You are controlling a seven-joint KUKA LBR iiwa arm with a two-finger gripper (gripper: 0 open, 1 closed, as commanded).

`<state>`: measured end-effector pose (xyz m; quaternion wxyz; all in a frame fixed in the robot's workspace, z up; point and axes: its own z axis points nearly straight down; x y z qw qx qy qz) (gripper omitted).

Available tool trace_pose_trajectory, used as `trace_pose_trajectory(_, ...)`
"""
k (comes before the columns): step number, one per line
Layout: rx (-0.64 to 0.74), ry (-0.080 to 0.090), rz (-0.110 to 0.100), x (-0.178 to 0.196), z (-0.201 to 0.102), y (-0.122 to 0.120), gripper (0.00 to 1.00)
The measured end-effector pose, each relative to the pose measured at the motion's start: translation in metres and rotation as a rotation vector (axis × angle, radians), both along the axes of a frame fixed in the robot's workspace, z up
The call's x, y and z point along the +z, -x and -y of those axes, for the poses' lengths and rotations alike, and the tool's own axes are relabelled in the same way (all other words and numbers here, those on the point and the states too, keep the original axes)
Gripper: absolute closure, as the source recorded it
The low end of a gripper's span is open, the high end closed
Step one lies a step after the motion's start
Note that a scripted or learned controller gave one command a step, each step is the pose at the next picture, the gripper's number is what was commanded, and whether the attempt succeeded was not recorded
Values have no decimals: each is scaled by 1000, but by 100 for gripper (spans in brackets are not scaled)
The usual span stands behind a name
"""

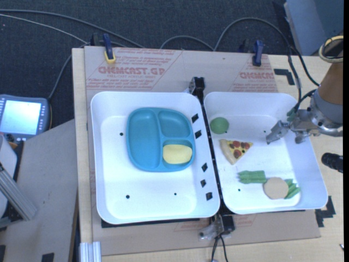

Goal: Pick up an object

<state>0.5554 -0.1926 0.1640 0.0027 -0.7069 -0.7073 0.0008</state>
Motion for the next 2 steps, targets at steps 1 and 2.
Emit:
trace_pose_trajectory(1,1,0,1,-58,-5,-7,0)
trace_pose_trajectory(2,1,1,6,-45,-4,-8,100)
